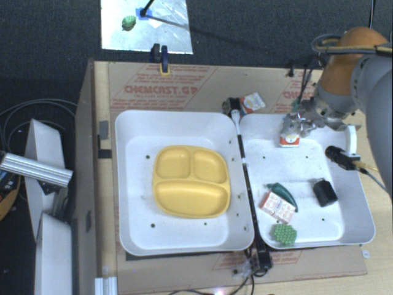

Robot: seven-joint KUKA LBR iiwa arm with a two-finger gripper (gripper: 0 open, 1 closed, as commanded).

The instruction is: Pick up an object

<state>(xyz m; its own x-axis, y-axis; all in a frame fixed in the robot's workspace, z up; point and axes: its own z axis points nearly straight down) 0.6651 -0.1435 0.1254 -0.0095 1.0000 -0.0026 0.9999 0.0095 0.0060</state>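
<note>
An orange-and-white item (289, 140) is seen at the 12 o'clock end of the right bin (356, 211), close to the rim. The end effector (296, 125) is poised directly on top of it, so this is judged to be the thing targeted. Whether the end effector is spread or pinched onto the item cannot be told; a hold cannot be confirmed.

Toward 6 o'clock from it, a green pepper-like piece (284, 194) is laid across a red-patterned packet (277, 208), the two touching. A green dotted piece (284, 233) is found just beyond them at the bin's 6 o'clock rim. A black block (325, 192) lies at 3 o'clock, well apart from the others.

In the left bin (132, 165) a yellow tray (191, 181) with three compartments is set near the centre.

Risks are judged as follows. The item sits near the bin wall, so a finger could be blocked by the rim and the item pushed instead of gripped. It is small, so it may slip out on lifting. A closure on nothing is also possible.

Counted: two bins, one tray, five loose things in the right bin, and one small packet (252, 102) on the bench (184, 85) outside the bins at 12 o'clock.
</note>
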